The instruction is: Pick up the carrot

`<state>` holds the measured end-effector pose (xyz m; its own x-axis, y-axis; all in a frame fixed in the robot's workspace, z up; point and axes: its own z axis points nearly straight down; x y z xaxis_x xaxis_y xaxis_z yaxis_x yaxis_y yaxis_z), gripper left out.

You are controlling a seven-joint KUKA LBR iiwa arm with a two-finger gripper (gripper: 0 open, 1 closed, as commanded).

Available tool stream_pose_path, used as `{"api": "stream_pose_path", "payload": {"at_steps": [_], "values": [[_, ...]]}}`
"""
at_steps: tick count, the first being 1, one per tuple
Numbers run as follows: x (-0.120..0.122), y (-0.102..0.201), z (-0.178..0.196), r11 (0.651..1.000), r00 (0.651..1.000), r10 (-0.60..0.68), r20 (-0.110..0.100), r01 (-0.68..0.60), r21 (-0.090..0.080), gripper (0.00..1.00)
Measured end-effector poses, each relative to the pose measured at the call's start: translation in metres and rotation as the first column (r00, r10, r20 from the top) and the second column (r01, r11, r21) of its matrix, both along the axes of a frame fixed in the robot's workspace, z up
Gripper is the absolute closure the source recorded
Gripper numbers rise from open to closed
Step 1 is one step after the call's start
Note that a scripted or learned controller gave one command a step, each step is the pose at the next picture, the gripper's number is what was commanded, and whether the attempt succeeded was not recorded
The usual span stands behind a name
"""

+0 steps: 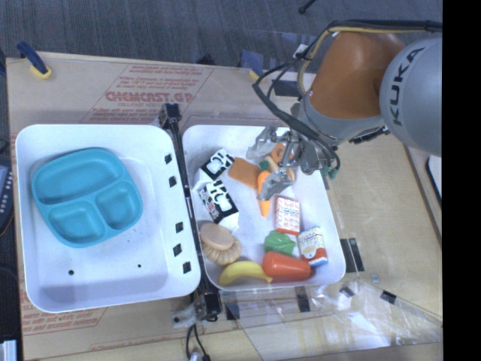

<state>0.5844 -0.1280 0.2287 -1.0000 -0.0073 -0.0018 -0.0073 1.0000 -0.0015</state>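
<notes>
Arm (409,89) — bulky rounded grey casing, black "KUKA" lettering on side. Broad glossy orange band (347,74) above wrist. Black cables (282,89) loop from band area down toward wrist. Gripper (279,164) — small metallic silver-grey assembly, dark fittings, far slimmer than casing.

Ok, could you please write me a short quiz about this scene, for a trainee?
1. True or false: the blue plate lies in the bin on the view's left.
2. Which item lies nearest the gripper? A) banana B) carrot C) red pepper
3. Fill in: the arm reaches over the bin on the view's ____.
Key: 1 true; 2 B; 3 right.
</notes>
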Motion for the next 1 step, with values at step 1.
{"api": "stream_pose_path", "payload": {"at_steps": [1], "values": [[0.0037,-0.0451,-0.0987,0.993,0.993,-0.115,-0.01,0.115,0.001,0.0]]}}
